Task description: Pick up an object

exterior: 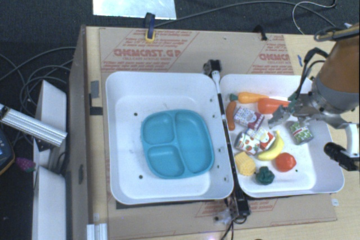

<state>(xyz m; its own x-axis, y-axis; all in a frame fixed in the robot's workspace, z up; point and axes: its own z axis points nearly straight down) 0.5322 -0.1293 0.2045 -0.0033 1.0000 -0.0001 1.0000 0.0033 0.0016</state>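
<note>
While the gripper (283,113) hangs low over the right bin (325,177), its fingers apart around nothing, every toy lies there; the nearest, a banana (272,147), is not yet lifted

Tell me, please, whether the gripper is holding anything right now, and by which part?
It cannot be told. The gripper hangs over the right bin beside the orange carrot, but nothing shows between its fingers.

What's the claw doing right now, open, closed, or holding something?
Claw: low over the right bin, above the toy food; open or closed cannot be told, and nothing is seen held.
</note>
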